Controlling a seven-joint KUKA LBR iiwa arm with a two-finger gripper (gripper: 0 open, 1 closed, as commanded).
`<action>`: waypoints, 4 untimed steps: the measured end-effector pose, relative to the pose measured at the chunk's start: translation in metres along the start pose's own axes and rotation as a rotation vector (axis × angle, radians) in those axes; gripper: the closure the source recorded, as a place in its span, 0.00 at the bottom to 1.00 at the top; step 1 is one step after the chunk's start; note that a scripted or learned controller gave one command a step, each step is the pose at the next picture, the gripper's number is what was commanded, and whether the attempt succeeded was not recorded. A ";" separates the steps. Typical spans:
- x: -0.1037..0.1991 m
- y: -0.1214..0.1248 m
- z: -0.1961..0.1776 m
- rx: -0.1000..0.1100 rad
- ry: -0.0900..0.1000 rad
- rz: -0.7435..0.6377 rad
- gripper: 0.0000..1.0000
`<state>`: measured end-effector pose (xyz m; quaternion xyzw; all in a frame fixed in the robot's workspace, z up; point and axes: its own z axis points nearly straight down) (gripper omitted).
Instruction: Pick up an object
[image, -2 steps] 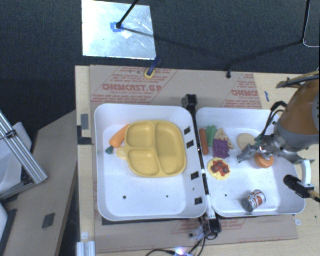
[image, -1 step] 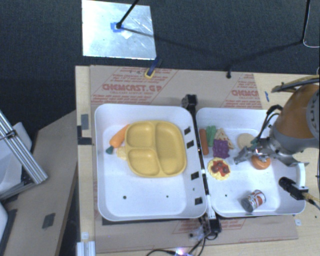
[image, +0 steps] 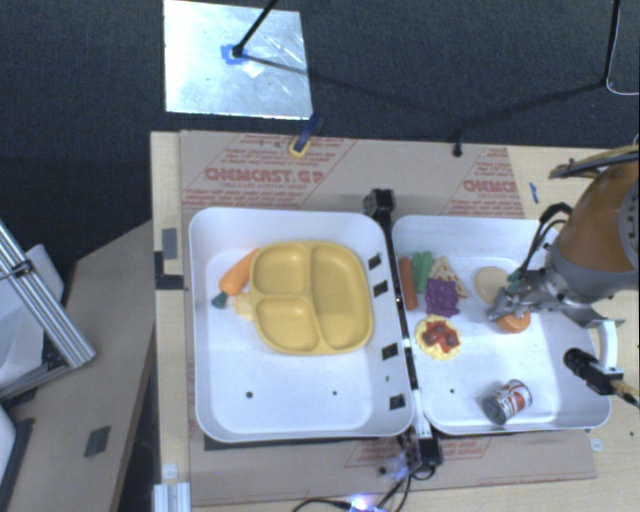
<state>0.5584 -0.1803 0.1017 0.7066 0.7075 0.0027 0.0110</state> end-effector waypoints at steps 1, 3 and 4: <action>-0.002 0.003 -0.043 0.015 0.011 -0.002 1.00; 0.006 0.007 -0.125 0.014 0.010 -0.003 1.00; 0.047 0.032 -0.121 0.015 0.012 -0.008 1.00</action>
